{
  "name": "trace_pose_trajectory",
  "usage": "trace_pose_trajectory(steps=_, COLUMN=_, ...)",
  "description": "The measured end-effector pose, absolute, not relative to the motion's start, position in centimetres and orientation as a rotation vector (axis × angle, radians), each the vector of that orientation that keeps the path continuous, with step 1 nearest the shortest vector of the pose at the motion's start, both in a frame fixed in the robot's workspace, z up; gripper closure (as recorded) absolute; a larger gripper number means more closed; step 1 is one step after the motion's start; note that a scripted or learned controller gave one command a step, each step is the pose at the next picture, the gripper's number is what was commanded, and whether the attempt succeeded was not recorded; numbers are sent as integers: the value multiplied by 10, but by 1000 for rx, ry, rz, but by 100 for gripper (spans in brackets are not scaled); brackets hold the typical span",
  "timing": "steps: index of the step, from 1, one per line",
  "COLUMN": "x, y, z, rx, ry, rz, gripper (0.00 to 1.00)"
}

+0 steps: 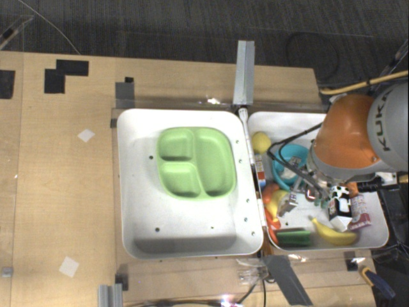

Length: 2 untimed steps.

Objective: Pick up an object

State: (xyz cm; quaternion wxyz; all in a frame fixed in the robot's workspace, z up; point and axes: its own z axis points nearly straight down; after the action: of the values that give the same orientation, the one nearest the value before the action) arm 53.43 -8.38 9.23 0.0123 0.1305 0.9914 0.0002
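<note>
We find the arm reaching in over the right bin, its orange band hanging above the clutter and hiding part of it. The gripper sits low among the objects near the bin's left side, close to a teal cup and just above a red and orange toy. Whether it is spread or closed we cannot tell (the metal parts blur into the items under them), and we see nothing clearly pinched.

The candidates for picking all lie in the right bin: a yellow ball near the far left corner, a banana toward the near edge, a green block beside it, and a small bottle to the right. The left bin holds a green divided tray, well apart from the gripper.

We judge the task to be at the reach-and-descend stage: the approach looks made, but no object is visibly lifted. Securing a grasp and raising something clear of the bin remain to be done.
</note>
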Motion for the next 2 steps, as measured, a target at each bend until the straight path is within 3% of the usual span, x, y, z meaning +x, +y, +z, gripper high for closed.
trace_pose_trajectory(steps=1, x=619, y=-108, z=112, rx=420, ry=3100, rz=1, gripper=0)
trace_pose_trajectory(steps=2, x=644, y=-95, z=93, rx=651, ry=3078, rz=-8, gripper=0)
